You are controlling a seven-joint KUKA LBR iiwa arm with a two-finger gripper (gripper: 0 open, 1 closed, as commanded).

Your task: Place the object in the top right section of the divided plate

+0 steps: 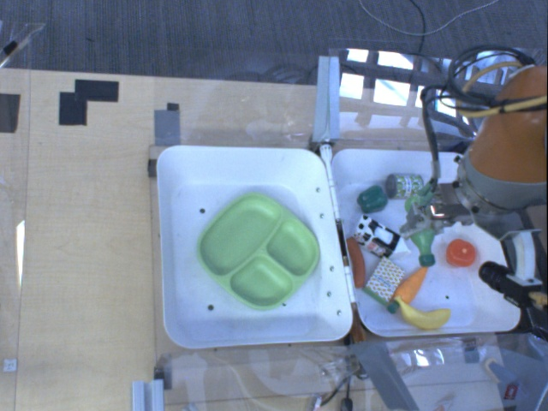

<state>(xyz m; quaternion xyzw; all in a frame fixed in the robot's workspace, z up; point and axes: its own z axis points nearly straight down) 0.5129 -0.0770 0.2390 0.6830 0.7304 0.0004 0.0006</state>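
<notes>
The green divided plate (259, 250) lies in the left bin (180, 315), its three sections all bare, so the placing is still to do. It is a pale green, rounded tray sitting slantwise (the top right section is the smaller one nearest the divider). The gripper (425, 217) hangs over the right bin (505, 315) among the green bottle (425, 248), carrot (411, 284) and banana (423, 316); whether it grips anything I cannot tell.

right bin (488, 315): banana (423, 317) and carrot (411, 284) near front edge, tomato (461, 253) toward right side, teal cup (372, 199) at left.
</notes>
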